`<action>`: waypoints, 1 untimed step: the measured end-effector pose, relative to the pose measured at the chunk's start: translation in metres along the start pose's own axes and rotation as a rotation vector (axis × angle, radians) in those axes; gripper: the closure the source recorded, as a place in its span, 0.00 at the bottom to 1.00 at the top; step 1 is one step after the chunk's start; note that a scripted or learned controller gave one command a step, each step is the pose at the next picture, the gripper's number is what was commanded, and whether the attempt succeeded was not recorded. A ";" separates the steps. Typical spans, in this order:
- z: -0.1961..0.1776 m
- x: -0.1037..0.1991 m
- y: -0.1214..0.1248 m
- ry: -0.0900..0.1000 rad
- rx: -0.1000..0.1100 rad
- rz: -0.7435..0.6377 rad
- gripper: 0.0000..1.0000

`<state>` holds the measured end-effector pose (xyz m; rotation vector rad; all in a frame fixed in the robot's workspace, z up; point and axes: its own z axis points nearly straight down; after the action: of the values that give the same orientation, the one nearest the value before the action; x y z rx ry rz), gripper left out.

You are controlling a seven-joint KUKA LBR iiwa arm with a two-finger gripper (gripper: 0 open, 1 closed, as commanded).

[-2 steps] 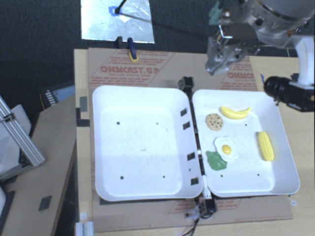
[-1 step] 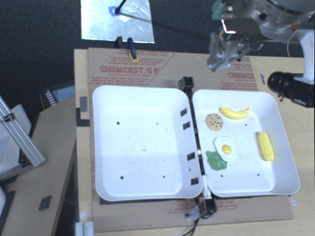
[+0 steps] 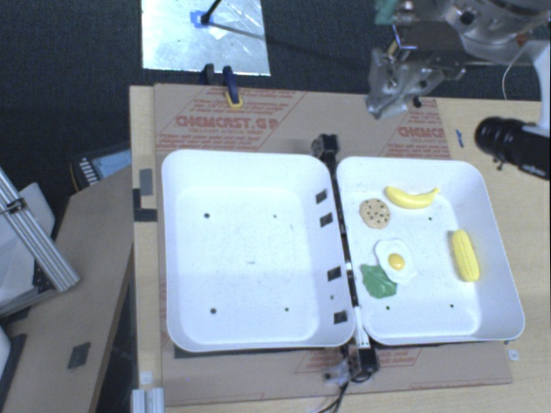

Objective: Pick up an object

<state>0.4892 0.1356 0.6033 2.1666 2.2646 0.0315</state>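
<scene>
Beneath the two bins, "CHEMCAST" is printed in red on the brown board, far side. In the right bin lie a curved yellow banana, a round speckled cookie, a glossy fried egg, a green leaf and a ridged corn cob. The gripper is seen beyond that bin's far edge, blurred; its finger state cannot be told. The left bin is smooth white plastic.
</scene>
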 end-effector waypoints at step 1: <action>-0.011 0.000 0.000 0.001 -0.002 -0.004 1.00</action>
<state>0.4893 0.1357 0.6145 2.1618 2.2679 0.0351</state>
